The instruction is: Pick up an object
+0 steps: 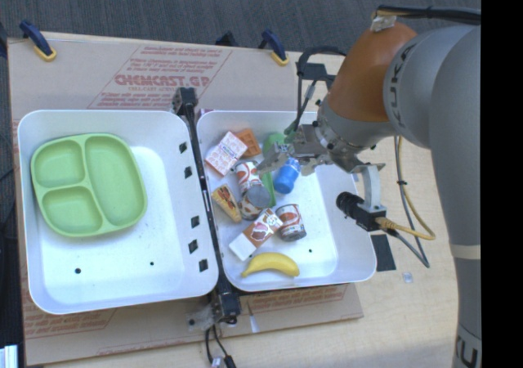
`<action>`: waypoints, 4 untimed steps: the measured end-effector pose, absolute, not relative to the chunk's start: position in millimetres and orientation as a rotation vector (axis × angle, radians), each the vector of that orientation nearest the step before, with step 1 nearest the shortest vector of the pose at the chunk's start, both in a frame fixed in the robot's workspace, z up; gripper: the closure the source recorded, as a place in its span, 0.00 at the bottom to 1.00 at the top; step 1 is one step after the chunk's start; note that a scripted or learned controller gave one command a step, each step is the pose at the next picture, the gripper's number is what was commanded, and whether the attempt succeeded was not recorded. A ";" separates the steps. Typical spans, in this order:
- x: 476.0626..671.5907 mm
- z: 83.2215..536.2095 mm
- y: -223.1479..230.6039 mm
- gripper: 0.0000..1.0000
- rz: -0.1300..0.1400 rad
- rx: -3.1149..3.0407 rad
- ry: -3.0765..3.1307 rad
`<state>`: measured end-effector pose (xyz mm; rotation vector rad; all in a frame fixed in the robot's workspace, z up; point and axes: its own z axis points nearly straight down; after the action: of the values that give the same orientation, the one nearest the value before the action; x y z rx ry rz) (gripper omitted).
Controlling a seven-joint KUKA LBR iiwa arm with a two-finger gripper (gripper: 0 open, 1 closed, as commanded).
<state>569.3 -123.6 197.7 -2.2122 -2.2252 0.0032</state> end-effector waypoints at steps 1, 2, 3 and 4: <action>511.3 94.7 -98.7 0.00 0.001 -2.215 -2.230; 512.5 105.3 -99.4 1.00 0.001 -2.212 -2.237; 513.7 115.6 -99.3 1.00 0.002 -2.206 -2.245; 514.8 125.9 -99.2 1.00 0.002 -2.201 -2.253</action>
<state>514.8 -99.2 125.9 -2.2007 -2.2533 0.0023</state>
